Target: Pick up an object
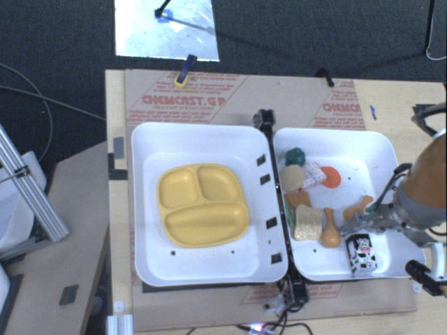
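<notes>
Lab: robot bench (230, 89), bins (202, 135).

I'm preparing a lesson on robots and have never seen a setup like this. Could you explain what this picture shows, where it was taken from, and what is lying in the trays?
This is one photo from a camera fixed above a workbench, looking down at a slant. Two shallow white bins sit side by side. The left bin holds a yellow divided plate. The right bin holds small toy items: a dark green piece, a round beige piece, an orange-red disc, a drumstick-like toy, a beige cracker-like square and a black-and-white cow-patterned carton. The robot arm, grey with an orange band, comes in from the right. Its end effector sits low in the right bin beside the toys. The picture does not show it holding anything.
</notes>
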Controlling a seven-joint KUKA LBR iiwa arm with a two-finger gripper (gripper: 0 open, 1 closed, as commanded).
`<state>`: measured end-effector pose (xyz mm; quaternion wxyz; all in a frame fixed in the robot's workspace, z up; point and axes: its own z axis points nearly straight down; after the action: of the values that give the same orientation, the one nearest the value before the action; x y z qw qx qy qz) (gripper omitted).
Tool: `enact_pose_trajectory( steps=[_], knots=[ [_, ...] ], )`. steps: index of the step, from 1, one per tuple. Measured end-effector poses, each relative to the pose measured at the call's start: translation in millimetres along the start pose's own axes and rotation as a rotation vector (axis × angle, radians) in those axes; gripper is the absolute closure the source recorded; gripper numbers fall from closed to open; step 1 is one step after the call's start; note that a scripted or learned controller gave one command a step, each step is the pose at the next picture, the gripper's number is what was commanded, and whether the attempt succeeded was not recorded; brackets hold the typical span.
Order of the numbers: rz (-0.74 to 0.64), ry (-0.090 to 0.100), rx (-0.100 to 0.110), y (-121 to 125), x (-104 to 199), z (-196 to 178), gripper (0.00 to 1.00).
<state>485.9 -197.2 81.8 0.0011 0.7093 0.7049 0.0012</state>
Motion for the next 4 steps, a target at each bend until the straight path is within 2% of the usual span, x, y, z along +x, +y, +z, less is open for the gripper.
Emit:
enact_pose_trajectory(
  steps=[1, 2, 3, 4],
  knots=[
    [-0.007, -0.001, -0.004, 3, 2, -14, 1.0],
    [-0.017, -0.001, -0.006, 70, 55, -52, 1.0],
    [-0.021, 0.002, -0.007, 102, 144, -118, 1.0],
    [-0.006, 0.0, 0.007, 41, 131, -104, 1.0]
  ],
)
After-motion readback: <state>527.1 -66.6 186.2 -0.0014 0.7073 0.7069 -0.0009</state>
